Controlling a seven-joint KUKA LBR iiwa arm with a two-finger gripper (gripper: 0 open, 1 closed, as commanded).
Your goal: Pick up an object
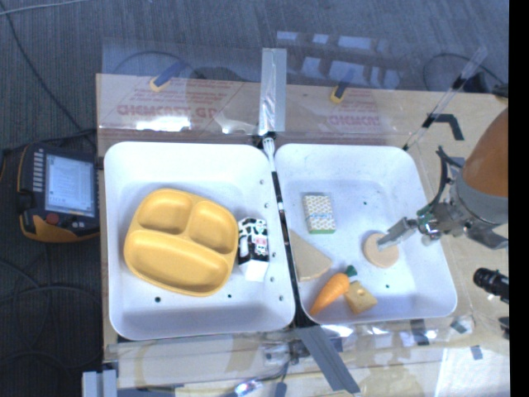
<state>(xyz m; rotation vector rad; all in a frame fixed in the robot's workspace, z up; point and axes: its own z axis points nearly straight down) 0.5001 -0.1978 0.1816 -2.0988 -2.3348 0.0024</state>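
In the right bin (413,172) lie a round tan disc (381,255), an orange carrot (329,291), a small yellow block (360,298), a tan wedge (307,259) and a small patterned box (319,212). My gripper (392,237) reaches in from the right and sits low at the disc's upper right edge, touching or just over it. Nothing is visibly lifted by it.
The left bin (124,164) holds a yellow divided plate (180,240) and a black-and-white carton (254,245) against the divider. A handheld screen unit (59,190) lies left of the bins. The arm's orange band (498,160) hangs over the right bin's right wall.
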